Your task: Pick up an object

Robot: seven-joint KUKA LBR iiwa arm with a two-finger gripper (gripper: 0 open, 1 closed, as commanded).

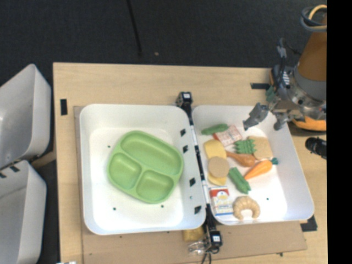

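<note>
The arm (311,65) comes in from the right, and its end effector (268,117) hangs over the back right part of the right bin (294,194). Its two fingers are spread apart with nothing between them: one grey finger (256,115) points down and left toward the food pile, the other (280,120) sits close to the bin's right wall.

The toy foods crowd the left and middle of the right bin. A green pod (214,129) lies at the back beside a small pink packet (230,134). Below them are a yellow block (214,149), a tan disc (218,166), a leafy green piece (246,146), a cracker (260,146), a carrot (258,169) and a dark green pod (238,179), most touching or overlapping. Near the front sit a red-and-white box (220,198) and a croissant (246,207), just beside each other. The right side and front right corner of this bin are bare white floor, as is the back strip under the end effector.

The left bin (96,202) holds a green divided plate (145,166) near its middle, with a bare margin all round. The two bins meet at a central rim (192,158) with black clips.

The table (110,81) is pale wood, bare along its back edge. White tubs (22,114) stand off its left side, over a dark floor (82,21).
</note>
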